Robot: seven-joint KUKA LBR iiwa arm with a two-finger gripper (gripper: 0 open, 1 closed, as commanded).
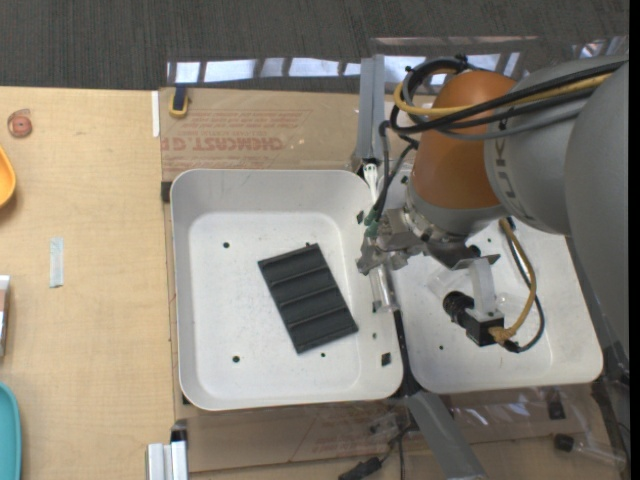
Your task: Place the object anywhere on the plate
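A dark grey ribbed plate (307, 298) lies flat and slightly turned in the middle of the left white bin (200, 228). My gripper (380, 290) hangs over the divide between the two bins, just right of the plate and clear of it. The orange band (462, 138) and grey wrist of the arm cover most of the gripper from above. I cannot make out any object in the gripper.
The right white bin (560, 358) lies under the arm, with a black fitting and yellow cable (480, 323) dangling over it. A small dark bit (386, 359) rests at the left bin's right rim. Wooden benchtop (80, 268) stretches to the left.
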